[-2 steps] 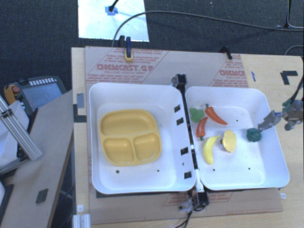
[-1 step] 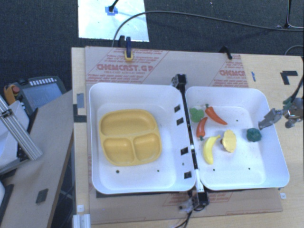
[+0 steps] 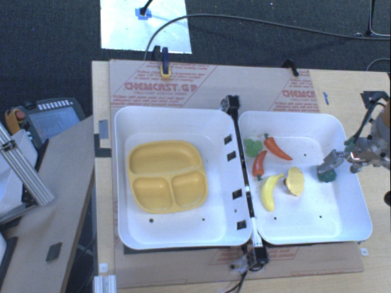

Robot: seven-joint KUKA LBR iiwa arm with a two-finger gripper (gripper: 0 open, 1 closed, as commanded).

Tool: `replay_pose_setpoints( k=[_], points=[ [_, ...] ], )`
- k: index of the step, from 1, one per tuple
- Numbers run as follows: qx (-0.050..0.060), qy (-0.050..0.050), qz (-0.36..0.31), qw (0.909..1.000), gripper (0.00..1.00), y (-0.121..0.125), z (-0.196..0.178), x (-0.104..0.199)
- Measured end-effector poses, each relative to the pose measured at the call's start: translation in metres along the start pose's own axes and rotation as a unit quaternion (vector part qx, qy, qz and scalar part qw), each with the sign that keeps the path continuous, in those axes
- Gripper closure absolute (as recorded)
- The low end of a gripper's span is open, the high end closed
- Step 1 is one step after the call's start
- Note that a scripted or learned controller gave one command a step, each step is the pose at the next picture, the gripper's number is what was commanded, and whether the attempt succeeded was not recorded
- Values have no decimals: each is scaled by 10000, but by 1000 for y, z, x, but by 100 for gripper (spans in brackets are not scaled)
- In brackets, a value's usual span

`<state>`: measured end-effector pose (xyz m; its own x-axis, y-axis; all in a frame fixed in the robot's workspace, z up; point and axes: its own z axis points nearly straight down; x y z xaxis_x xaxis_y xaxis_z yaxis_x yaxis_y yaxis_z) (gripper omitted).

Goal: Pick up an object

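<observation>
One metal claw point(image 3: 330, 165) over right bin point(image 3: 354, 218), touching dark-green lump point(image 3: 327, 176); grip possibly closed, unclear.

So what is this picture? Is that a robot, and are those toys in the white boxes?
Yes, it is a robot. The grey arm reaches in from the right side, and one camera looks down from above the bench at a slant. At the arm's end is a grabber, a bit like a hand. It is down low in the right white bin, right by a small dark green thing. I can't tell if it is holding that thing.

In that same bin lie toy foods: a banana, a yellowish slice, two red-orange peppers and a green piece. The left white bin holds a yellow tray with three sections. The robot's job is to pick up one object.
</observation>
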<state>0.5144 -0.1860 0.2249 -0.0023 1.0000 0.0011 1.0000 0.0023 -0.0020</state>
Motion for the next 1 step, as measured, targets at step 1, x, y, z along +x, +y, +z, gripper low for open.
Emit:
replay_pose_setpoints(
  k=[1],
  points=[
    [-3, 0, 3, 10000, 0, 7, 54, 8]
  ],
)
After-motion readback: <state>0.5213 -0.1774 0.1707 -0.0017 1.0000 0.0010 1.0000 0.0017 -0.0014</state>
